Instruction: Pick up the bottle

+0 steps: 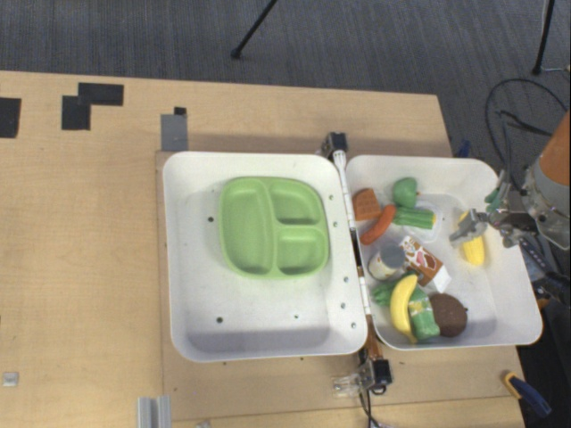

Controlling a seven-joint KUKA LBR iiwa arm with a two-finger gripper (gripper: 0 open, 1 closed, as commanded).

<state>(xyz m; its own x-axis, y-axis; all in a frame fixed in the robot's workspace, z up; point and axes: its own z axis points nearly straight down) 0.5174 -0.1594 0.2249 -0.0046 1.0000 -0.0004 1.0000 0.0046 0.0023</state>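
My gripper [482,224] hangs at the right bin's [513,328] far right; I can't tell its state. A yellow piece [474,251] sits just beneath it. The bottle [421,218], green and lying flat, is well left, beside the carrot [377,224]. I reckon crowding risks a wrong grab.

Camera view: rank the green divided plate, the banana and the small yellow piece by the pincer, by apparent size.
1. Green divided plate, by far the largest.
2. Banana.
3. Small yellow piece, smallest, though the pincer may cover part of it.
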